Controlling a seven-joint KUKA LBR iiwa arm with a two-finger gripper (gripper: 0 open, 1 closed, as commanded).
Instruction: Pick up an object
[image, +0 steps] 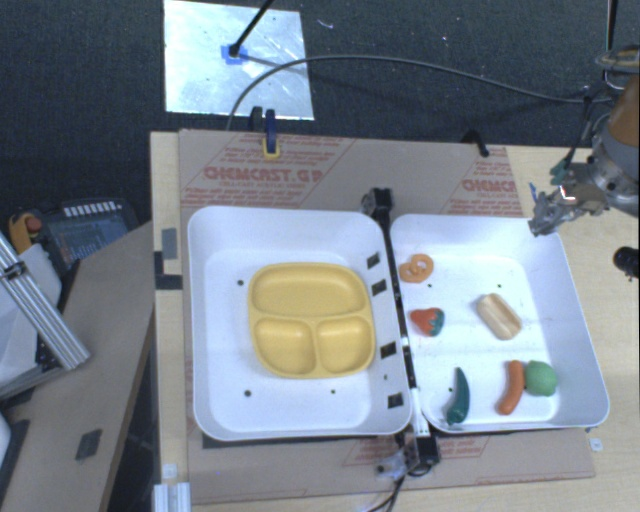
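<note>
Hovering above the far right corner of the right shallow white plastic bin (560, 300), our grey two-finger gripper (545, 222) is carrying nothing, and we are judging that the reach is only beginning.

Picking a target comes first. We are favouring the tan, log-shaped bread roll (497, 315), lying near the middle of that bin's right half, well apart from its neighbours. Its long axis is running on a diagonal, from upper left to lower right in the camera view, so we are advising a wrist turn that sets the closing line across that axis, then a straight descent over its middle.

The other pieces are looking harder to us. A slim orange carrot (510, 388) is lying almost upright in the view, tilted slightly right at its top, and it is touching or just beside a round green ball-like fruit (541, 378). A dark teal curved pepper (457, 397) is sitting close to the near wall. A small orange ring (417, 267) and a red strawberry-like piece (428, 321) are lying near the divider.
</note>
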